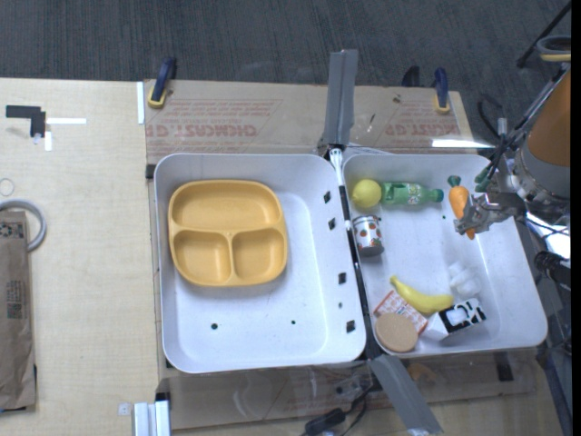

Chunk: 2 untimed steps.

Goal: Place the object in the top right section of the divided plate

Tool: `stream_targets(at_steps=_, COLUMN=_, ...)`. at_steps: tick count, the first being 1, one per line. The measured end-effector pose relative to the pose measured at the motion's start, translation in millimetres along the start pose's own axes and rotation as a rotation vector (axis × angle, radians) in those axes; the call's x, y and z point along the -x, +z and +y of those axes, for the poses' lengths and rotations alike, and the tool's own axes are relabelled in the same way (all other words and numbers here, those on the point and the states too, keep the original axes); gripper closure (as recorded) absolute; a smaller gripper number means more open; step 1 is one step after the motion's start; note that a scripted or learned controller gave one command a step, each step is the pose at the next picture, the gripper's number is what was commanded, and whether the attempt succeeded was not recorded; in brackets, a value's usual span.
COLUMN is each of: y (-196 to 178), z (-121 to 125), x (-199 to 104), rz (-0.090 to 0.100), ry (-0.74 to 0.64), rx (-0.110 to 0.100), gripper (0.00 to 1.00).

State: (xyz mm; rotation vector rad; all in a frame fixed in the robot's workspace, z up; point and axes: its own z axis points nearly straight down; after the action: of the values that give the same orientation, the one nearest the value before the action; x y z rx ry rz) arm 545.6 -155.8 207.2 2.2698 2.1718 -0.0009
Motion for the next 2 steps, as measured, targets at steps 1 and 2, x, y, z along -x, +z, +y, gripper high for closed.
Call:
stream_targets(at_steps=1, y=73.0, z=-57.5, x=1.1, rz=0.001, ry=-0.264, rx=-0.002, gripper=1.00)
stream_targets(at_steps=2, y=76.0, z=-66.5, x=20.8, rz=0.001, ry=-0.652, rx=0.000, gripper=1.00)
